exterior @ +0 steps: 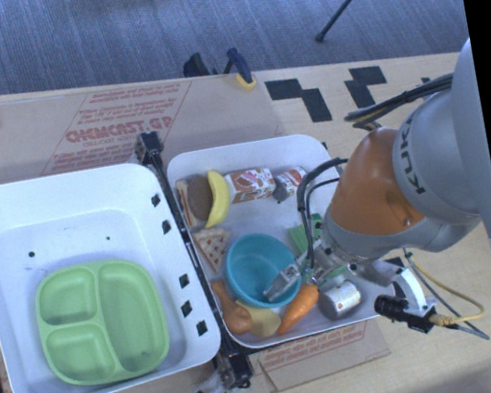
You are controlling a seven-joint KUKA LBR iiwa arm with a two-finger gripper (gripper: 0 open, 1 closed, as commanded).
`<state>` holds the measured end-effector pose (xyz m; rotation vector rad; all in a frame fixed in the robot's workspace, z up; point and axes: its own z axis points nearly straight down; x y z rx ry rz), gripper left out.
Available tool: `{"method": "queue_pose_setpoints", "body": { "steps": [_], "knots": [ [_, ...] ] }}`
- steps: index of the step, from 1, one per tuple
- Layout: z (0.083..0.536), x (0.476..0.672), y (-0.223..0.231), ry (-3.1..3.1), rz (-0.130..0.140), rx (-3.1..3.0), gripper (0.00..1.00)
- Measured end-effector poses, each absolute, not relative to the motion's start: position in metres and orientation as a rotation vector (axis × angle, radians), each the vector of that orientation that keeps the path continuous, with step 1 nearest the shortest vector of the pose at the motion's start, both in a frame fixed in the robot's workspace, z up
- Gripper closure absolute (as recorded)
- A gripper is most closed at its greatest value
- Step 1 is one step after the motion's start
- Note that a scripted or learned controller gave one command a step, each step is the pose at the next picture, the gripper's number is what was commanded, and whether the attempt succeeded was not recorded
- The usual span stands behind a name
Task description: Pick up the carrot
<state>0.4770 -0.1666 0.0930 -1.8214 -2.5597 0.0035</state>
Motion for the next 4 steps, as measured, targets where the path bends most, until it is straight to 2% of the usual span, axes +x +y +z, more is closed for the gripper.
{"method": "queue_pose_setpoints", "body": {
  "steps": [1,2,3,4],
  "knots": [
    [0.108,0.483,-0.166,-2.578,-0.006,-1.817,1.0],
    [0.14,0.481,-0.156,-2.138,0.005,-2.293,1.0],
    [0.154,0.475,-0.189,-2.272,0.008,-2.162,1.0],
    [0.18,0.494,-0.105,-2.221,0.003,-2.215,1.0]
  ]
}}
